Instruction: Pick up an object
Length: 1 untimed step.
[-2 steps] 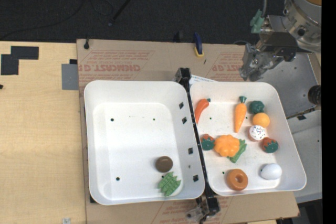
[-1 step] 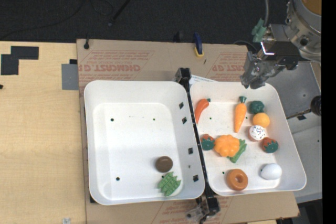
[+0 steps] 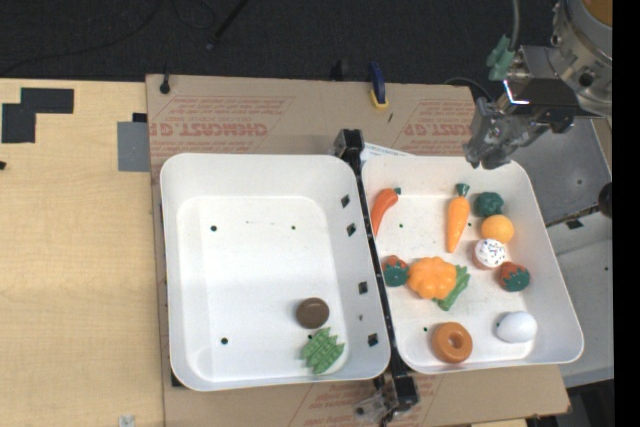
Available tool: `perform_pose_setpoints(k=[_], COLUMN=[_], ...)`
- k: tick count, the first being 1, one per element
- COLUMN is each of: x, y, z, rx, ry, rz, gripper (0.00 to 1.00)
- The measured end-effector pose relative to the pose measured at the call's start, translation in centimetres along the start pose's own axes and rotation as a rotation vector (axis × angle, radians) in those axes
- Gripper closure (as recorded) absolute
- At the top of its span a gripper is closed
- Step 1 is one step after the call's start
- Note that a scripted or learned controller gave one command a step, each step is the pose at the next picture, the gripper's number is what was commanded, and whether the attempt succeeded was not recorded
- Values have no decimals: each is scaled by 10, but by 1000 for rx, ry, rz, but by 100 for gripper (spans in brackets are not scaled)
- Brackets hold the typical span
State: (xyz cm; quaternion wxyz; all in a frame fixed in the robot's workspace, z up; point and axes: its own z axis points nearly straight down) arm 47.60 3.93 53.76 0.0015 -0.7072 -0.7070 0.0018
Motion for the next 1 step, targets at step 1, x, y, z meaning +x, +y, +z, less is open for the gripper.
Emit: perform_pose_setpoints(k=[1], x=[-34], y=[0], z=[0], rx=[0], ry=[-1], rz=[2], gripper=[100])
